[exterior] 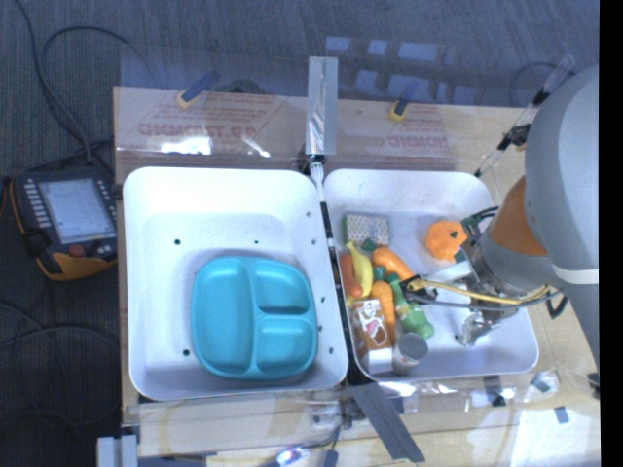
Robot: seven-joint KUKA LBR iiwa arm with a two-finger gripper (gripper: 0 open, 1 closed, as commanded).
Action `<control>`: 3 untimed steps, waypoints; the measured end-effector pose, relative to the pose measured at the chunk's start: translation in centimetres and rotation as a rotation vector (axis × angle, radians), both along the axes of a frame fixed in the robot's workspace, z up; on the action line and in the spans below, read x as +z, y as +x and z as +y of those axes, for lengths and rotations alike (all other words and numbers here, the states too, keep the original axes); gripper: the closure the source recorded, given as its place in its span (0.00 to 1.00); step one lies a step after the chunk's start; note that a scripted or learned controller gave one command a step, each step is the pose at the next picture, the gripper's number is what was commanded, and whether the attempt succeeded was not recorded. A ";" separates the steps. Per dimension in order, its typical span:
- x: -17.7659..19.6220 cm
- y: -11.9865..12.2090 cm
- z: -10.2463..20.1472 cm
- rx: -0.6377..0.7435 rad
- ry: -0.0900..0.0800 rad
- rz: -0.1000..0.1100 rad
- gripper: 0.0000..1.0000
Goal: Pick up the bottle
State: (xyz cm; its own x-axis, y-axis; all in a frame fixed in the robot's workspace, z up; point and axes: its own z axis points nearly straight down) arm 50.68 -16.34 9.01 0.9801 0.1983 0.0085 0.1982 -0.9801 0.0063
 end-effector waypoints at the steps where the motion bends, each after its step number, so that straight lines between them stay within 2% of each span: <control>1: 6.7 -2.4 4.7 0.003 0.004 0.016 0.00; 2: -0.1 1.9 6.6 0.001 0.002 0.005 0.00; 3: -0.1 1.9 6.6 0.001 0.001 0.005 0.00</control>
